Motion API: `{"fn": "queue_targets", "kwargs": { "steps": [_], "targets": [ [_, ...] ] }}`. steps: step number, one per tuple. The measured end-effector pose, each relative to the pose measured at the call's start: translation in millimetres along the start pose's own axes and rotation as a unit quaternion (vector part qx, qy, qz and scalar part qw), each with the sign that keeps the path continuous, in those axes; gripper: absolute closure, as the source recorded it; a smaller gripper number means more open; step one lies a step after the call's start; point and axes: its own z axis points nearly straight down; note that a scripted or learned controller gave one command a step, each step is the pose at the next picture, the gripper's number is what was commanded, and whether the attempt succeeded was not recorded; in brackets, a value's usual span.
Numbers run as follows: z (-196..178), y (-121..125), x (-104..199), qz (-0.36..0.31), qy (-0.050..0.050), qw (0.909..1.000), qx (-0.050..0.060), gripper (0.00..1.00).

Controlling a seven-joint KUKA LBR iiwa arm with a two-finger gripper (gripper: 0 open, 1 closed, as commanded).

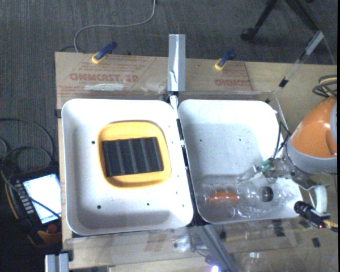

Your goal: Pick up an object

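At the far left, on the dark carpet beside the bench, we see a handheld control pad with a lit screen (pixel 38 194) and black cables looping around it. Next comes the left shallow white plastic bin (pixel 79 123), and lying flat near its middle is a rounded yellow-orange tray with a dark ribbed rectangular insert (pixel 134 153). Behind the 2 bins, brown cardboard sheets (pixel 119 75) are held by 2 blue-and-yellow clamps (pixel 103 51), with an upright grey metal post (pixel 176 61) between them. The right shallow white plastic bin (pixel 226 123) sits just beside the left one; along its front edge lies a clear plastic bottle with an orange label (pixel 241 196), on its side. The grey arm with the orange band (pixel 314 137) reaches in at the right, its wrist over the bin's right front corner near the bottle; we cannot tell how the gripper is set
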Motion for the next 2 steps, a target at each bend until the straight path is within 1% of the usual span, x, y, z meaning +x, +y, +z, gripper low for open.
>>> {"fn": "queue_targets", "kwargs": {
  "steps": [1,2],
  "targets": [
    [-9.8,1.7,-0.5,0.000,-0.002,1.0000,-0.002,1.00],
    [-9.8,1.5,-0.5,0.000,-0.002,1.0000,-0.002,0.00]
  ]
}}
